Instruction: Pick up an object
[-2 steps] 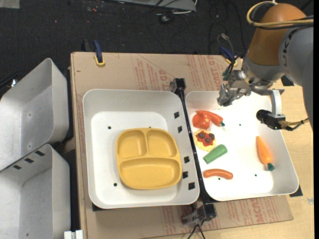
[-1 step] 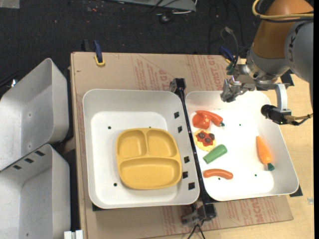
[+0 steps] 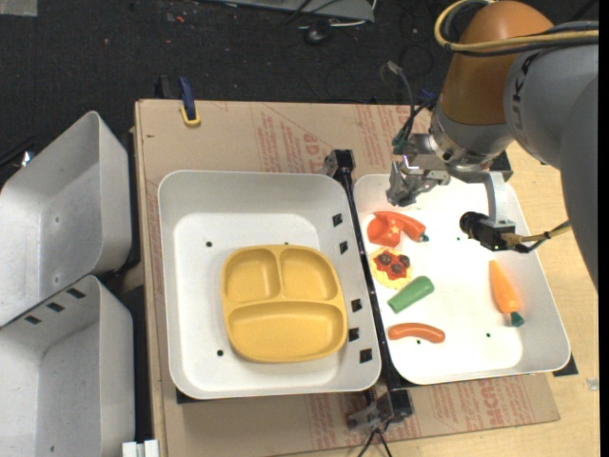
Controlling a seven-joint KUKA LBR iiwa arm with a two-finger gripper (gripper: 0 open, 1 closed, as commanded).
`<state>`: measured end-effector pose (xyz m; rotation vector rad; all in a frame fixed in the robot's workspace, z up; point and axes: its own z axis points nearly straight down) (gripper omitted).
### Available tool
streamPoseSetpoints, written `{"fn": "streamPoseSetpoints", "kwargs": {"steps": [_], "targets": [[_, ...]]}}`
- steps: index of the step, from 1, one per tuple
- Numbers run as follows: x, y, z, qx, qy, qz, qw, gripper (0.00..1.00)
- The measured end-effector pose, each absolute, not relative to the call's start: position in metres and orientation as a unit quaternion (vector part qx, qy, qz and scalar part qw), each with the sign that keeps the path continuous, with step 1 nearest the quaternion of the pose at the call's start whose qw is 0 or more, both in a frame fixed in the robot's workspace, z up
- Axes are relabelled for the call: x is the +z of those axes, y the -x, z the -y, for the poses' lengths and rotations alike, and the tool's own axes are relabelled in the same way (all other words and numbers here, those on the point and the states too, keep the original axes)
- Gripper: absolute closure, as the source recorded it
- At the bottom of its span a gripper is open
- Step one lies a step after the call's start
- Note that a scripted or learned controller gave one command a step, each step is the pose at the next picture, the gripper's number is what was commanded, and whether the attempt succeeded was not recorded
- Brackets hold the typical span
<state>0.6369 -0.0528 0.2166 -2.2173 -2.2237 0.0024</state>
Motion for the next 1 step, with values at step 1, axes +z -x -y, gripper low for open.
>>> {"fn": "streamPoseSetpoints", "kwargs": {"steps": [1], "targets": [[0.2098,-0.6273,0.0023,0.0010,0.706,0.708,0.001,1.00]]}}
